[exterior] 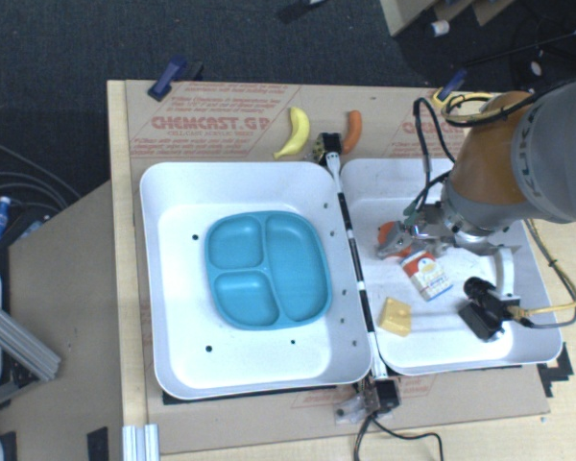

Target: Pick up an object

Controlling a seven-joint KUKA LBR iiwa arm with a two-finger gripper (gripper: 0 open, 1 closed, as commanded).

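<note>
My gripper (406, 239) hangs low over the left-middle of the right bin (518, 349), reaching in from the right. A small red object (390, 231) lies right against its left side; whether it is gripped is hidden. Just below the gripper lies a red-and-white carton (428, 277), tilted. A yellow cheese-like wedge (396, 317) rests near the bin's lower left corner. The left bin (173, 219) holds a blue divided plate (267, 268).
A yellow banana (295, 133) and an orange carrot-like piece (351, 130) lie on the board behind the bins. A blue clip (167, 79) sits at the board's far left corner. The arm's grey and orange body (504, 166) covers the right bin's upper right.
</note>
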